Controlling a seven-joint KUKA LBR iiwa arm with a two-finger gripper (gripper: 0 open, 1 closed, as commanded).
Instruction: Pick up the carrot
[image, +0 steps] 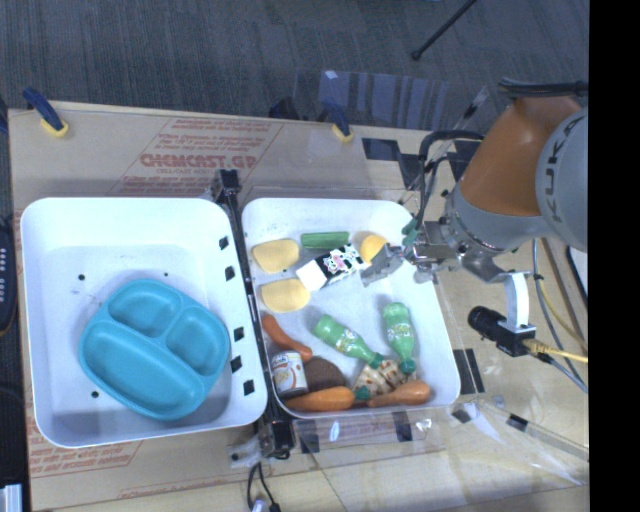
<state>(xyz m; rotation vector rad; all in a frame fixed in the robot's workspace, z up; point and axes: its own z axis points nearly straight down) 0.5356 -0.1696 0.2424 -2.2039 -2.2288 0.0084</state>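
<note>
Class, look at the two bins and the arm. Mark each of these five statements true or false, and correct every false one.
1. The blue tray lies in the left bin. True.
2. The carrot lies at the right bin's far edge. False: it lies along the near edge.
3. Two green bottles lie in the right bin. True.
4. The gripper grips the carrot. False: it hovers near the bin's far right corner, away from the carrot.
5. The small can stands in the tray. False: it is in the right bin.
</note>
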